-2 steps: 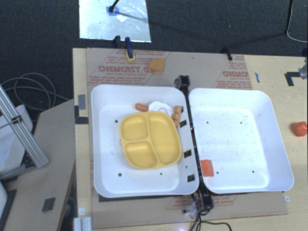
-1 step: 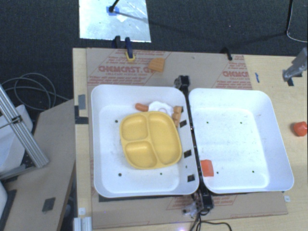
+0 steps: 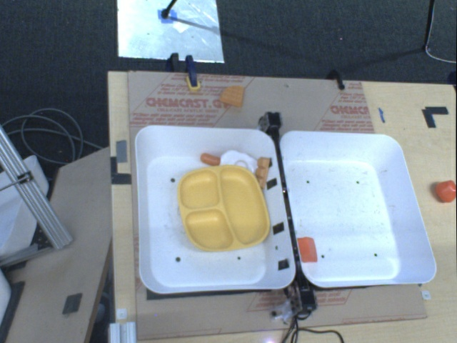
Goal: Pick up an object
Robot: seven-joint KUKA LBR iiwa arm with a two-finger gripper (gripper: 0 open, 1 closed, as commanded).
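Nearest the camera, a small orange-red block [image 3: 307, 249] lies in the right bin [image 3: 418, 234], in its near left corner, close against the wall that it shares with the left bin [image 3: 145, 213]. A yellow divided plate [image 3: 223, 209] with three compartments lies flat in the middle of the left bin. Just past the plate's far edge are a short orange piece [image 3: 210, 159], a white object [image 3: 238, 161] partly hidden by the plate, and a tan piece [image 3: 263, 168] near the bin's right wall. Another orange-red object [image 3: 445, 191] sits on the bench's right edge, outside the right bin. Beyond the bins, a tan block [image 3: 233, 96] rests on the bench near its far edge, beside a blue and yellow clamp [image 3: 191, 73]. Whether the gripper is open or closed cannot be told, nor how these things lie relative to it.
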